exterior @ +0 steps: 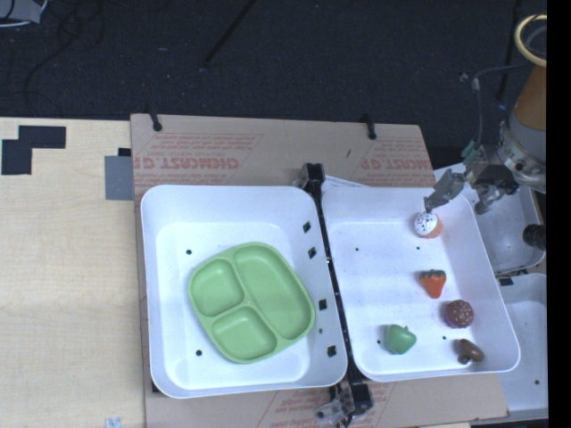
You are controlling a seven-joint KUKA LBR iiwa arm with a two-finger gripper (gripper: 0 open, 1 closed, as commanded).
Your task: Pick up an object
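Note:
The right bin (375,239) holds several small toys. A white and orange piece (427,225) lies near its far right corner. Below it are an orange-red fruit with a green top (434,282), a dark red round piece (459,313), a green pepper (399,338) and a brown piece (468,352). My gripper (465,194) hangs over the bin's far right corner, just up and right of the white and orange piece. Its two fingers are spread apart, open, with nothing between them.
The left bin (169,230) carries a green divided plate (250,301). A black divider (326,275) runs between the bins. Cardboard (268,154) lies under both, on a wooden bench (62,266). The arm's body (531,123) stands at the right edge.

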